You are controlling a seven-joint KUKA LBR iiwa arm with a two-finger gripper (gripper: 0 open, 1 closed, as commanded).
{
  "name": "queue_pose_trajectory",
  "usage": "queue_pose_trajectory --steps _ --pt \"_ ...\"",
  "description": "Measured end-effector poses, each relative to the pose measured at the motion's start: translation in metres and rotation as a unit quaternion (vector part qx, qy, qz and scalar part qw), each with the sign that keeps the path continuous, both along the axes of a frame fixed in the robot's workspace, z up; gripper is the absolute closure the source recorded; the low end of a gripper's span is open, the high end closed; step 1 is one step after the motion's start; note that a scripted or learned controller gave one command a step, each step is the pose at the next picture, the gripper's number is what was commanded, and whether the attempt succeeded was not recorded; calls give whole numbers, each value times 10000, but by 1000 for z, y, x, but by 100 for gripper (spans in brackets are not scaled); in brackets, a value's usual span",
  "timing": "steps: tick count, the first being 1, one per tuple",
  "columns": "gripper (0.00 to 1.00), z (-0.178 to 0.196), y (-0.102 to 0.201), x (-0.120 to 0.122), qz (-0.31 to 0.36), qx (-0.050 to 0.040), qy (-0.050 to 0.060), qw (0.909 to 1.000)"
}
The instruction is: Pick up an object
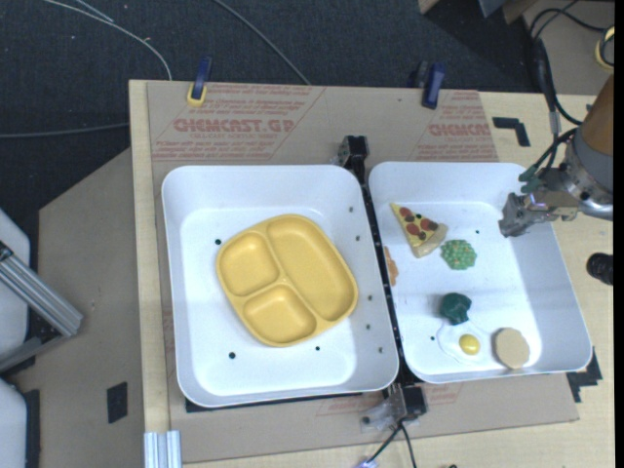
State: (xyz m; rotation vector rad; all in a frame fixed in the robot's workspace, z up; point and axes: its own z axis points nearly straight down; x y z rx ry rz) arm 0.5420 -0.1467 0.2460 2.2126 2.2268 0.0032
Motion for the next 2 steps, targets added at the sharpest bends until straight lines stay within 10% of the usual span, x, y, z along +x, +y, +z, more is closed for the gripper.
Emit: queue_pose_trajectory --steps 2 --pt "100 10 109 16 -2 4 2 10000"
